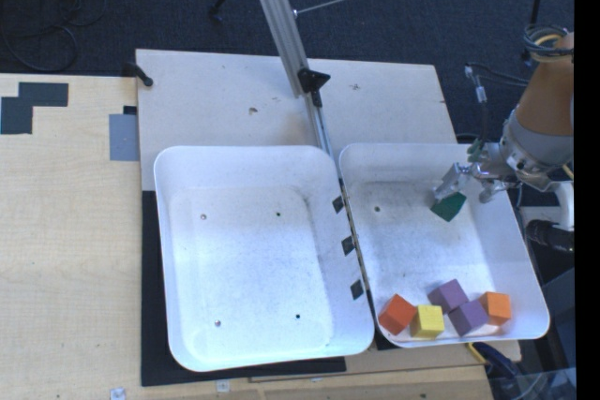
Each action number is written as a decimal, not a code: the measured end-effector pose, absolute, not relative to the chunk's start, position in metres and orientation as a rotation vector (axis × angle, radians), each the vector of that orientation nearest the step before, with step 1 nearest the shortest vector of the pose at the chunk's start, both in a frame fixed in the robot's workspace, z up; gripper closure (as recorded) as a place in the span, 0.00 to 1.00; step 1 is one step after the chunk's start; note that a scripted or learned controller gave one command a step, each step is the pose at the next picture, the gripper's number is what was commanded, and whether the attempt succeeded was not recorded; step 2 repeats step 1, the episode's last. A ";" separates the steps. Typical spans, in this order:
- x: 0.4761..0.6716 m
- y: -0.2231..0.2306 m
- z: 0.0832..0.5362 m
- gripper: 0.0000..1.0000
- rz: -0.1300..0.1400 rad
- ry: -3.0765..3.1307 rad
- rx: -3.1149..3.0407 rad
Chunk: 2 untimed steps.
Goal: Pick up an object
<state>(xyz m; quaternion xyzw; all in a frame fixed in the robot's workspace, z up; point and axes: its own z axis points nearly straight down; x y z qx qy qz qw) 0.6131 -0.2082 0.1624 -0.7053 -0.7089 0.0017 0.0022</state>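
The step in hand is judged to be the lift of a picked object clear of the bin. The arm (pixel 546 112) is being reached in from the right, and its gripper (pixel 457 192) is being held over the upper part of the right bin (pixel 375 166). A green block (pixel 449 206) is being seen at the tips of the fingers, tilted, with its upper edge between them. The jaws are being held narrow, closed about that edge as far as can be made out, though the grip looks shallow and at a corner. For the lift to be done well, a slow, straight rise is being called for, with no swing, since a block pinched by a corner could be twisted out and dropped. The bin wall at the right should also be cleared before any sideways travel is begun.

The left bin (pixel 187 166), the larger-looking of the two in this slanted view, is being shown with only its speckled white floor and a few small dark dots. The right bin is being used as the store: along its near edge a loose cluster is lying, well apart from the gripper. Two purple blocks (pixel 458 305) are being seen touching one another, then an orange block (pixel 398 313) at the left, another orange block (pixel 497 306) at the right, and a yellow block (pixel 430 321) just beside the first orange one.
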 end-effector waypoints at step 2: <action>0.667 -0.196 0.088 0.00 0.000 -2.225 -2.218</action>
